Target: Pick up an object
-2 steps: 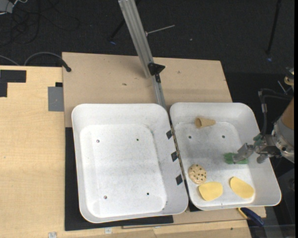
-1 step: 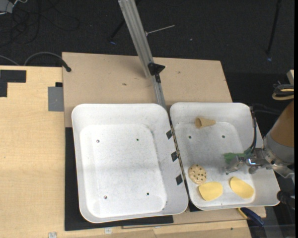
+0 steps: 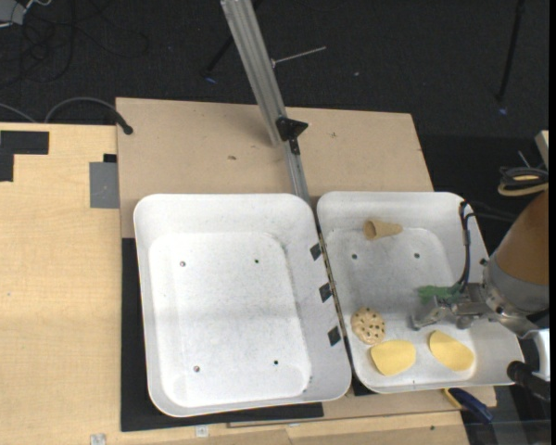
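The right bin (image 3: pixel 445 202) holds several small items. A tan cone-shaped piece (image 3: pixel 382 229) lies near its far wall. At the front left sits a round speckled cookie (image 3: pixel 369 324), with two flat yellow pieces (image 3: pixel 392 357) (image 3: pixel 451 350) beside it along the front. A small green item (image 3: pixel 435 293) lies in the middle right. My gripper (image 3: pixel 421 320) is low inside this bin, just in front of the green item and between the cookie and the right yellow piece. The view shows no object held in it.
The left bin (image 3: pixel 167 213) lies beside the right one, joined by black clips (image 3: pixel 324 291). A slanted metal rail (image 3: pixel 259 72) rises behind the bins. The grey arm with its orange band (image 3: pixel 528 248) and a black cable (image 3: pixel 465 239) overhang the right bin's right edge.
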Controlling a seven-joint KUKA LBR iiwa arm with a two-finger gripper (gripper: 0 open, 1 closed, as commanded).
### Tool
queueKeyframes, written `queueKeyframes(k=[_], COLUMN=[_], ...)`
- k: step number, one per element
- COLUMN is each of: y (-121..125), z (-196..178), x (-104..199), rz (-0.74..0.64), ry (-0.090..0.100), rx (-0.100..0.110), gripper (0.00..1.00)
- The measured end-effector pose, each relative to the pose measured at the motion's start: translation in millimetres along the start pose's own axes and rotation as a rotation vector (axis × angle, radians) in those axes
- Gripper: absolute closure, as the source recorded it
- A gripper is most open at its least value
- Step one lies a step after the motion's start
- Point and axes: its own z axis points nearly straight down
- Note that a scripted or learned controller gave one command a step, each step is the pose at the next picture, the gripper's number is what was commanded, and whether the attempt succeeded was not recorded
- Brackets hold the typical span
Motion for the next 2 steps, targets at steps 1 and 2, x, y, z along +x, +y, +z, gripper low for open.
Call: queueKeyframes(k=[1, 2], y=[-0.4, 7.8], z=[-10.3, -58.7], x=[-0.8, 4.7], rz=[0.005, -0.003], ry=[0.001, -0.001], rx=[0.0, -0.004], gripper=[1.0, 1.0])
